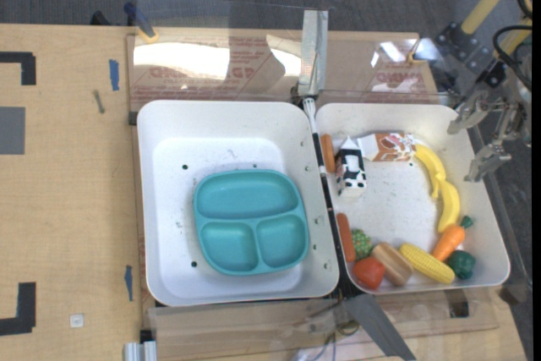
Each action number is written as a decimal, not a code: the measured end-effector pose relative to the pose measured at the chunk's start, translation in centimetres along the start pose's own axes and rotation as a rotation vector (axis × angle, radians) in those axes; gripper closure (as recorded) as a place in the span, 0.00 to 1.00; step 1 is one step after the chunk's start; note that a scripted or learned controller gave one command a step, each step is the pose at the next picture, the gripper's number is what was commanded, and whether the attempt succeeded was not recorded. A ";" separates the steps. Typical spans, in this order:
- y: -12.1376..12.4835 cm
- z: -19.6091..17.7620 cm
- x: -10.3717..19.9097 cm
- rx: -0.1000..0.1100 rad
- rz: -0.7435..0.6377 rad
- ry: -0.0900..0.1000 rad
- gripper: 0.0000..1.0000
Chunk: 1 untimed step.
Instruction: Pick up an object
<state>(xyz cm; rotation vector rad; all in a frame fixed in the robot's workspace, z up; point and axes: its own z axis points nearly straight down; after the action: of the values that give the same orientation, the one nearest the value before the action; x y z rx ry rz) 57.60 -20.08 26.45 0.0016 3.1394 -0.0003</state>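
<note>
The right bin (494, 232) holds several toy foods: a yellow banana (439, 182), a carrot (450, 241), a corn cob (425, 262), a red tomato (368, 272), a brown bun (392, 262), a green broccoli (362, 243) and a dark green piece (461, 265). A black-and-white cow figure (350, 169) and a small carton (390, 146) lie at its far side. My gripper (470, 146) hangs over the bin's right rim, above and right of the banana. Its two fingers stand apart with nothing between them.
A teal divided plate (251, 220) lies in the left bin (161, 139). Two orange sausages (327, 152) (345, 237) lie along the wall between the bins. A clear upright panel (313, 55) stands behind them. Bare bench (59, 182) spreads to the left.
</note>
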 end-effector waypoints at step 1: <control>0.2 17.0 1.9 0.000 0.183 0.001 0.00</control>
<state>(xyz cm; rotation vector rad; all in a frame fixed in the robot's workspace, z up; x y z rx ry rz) 55.70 -19.86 9.48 0.2882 3.1267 0.0004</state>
